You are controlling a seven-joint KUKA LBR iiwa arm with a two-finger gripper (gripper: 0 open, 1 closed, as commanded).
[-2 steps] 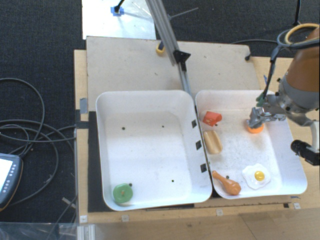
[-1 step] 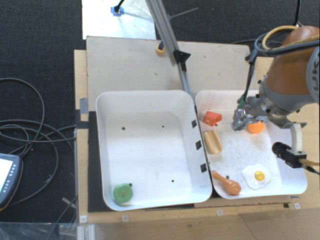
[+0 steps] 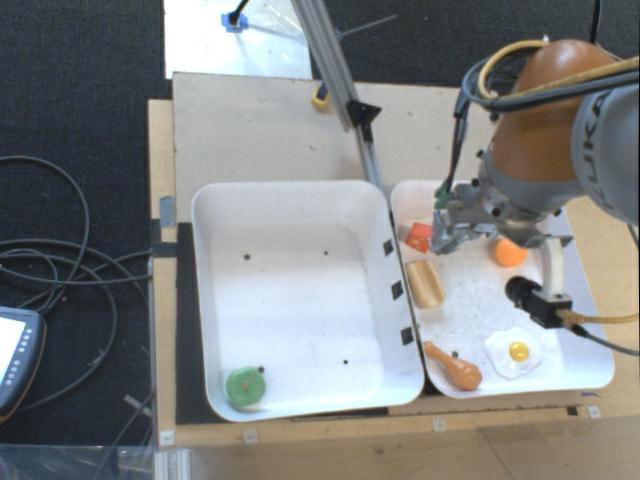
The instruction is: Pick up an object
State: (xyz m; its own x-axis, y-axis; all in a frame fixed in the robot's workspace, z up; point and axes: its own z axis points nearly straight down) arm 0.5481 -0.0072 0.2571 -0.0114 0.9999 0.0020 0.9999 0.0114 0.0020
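Note:
My gripper (image 3: 448, 232) hangs over the back left part of the right bin (image 3: 598, 370), under the grey and orange arm. A small red block (image 3: 417, 236) lies just left of it, close to or touching it. A tan bread roll (image 3: 426, 283) lies a little in front of the gripper. An orange ball (image 3: 511, 254) sits to its right, partly hidden by the wrist. Nearer the front lie a fried egg toy (image 3: 517, 353) and an orange carrot-like piece (image 3: 453, 365). Nothing visibly hangs from the gripper.
The left bin (image 3: 300, 203) holds a green round object (image 3: 245, 386) in its front left corner. A black part on a cable (image 3: 535, 302) sits over the right bin beside the egg. A slanted metal pole (image 3: 335, 58) crosses the back of the bench.

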